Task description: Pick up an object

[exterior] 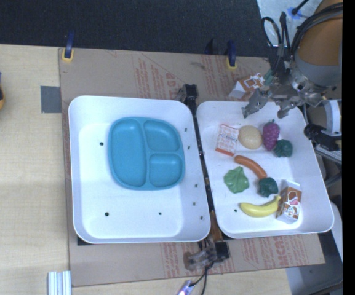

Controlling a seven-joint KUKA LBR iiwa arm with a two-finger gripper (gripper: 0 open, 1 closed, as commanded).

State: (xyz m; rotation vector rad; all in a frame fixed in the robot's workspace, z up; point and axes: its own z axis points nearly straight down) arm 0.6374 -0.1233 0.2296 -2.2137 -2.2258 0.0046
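Note:
My gripper (267, 109) hangs over the far edge of the right bin (315, 171), fingers spread open with nothing between them. Just below it lie a cream egg-shaped item (250, 136), a purple grape bunch (270, 134) and a dark green broccoli piece (282, 147). A small red and white packet (227, 139) lies to their left. Further toward the front sit an orange carrot (250, 165), a green leafy piece (237, 179), another dark green piece (267, 187), a yellow banana (258, 208) and a small carton (290, 204).
The left bin (91, 220) holds a blue divided plate (146, 152). A wrapper (249, 83) lies on the cardboard behind the right bin. Clamps sit at the bins' joint, front and back. The arm's body (319, 42) looms at the upper right.

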